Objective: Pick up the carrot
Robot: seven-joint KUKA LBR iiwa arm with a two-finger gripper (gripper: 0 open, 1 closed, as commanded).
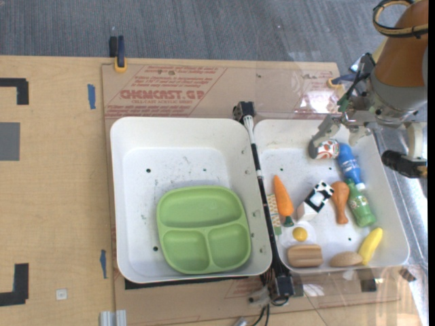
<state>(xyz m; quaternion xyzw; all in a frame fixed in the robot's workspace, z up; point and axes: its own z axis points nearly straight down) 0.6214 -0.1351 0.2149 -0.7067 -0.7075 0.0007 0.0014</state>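
Your gripper (334,129) hangs over the far right part of the right bin (394,202), and you cannot tell from this view whether it is parted or closed; nothing is visibly held in it.

Start from the carrot (282,195). It lies flat on the floor of the right bin, close to the bin's left wall, beside the divider where the two bins meet. It is orange with a green tip at its near end, and its long axis runs roughly from far to near in the camera view, slightly slanted. A small tan ribbed piece (272,206) lies just beside it on the left.

Moving outward, a black and white toy (317,198) sits just right of the carrot, a small yellow ball (300,234) and a brown bread roll (304,255) lie near its lower end. Further right are an orange drumstick shape (339,200), a blue bottle (348,163), a green bottle (361,204) and a banana (370,244).

The carrot lies to the left of the gripper and nearer the camera, well apart from it. Judging by that, the gripper would need to cross the bin diagonally and close across the carrot's narrow width.

The left bin (129,182) holds a green divided plate (203,228).
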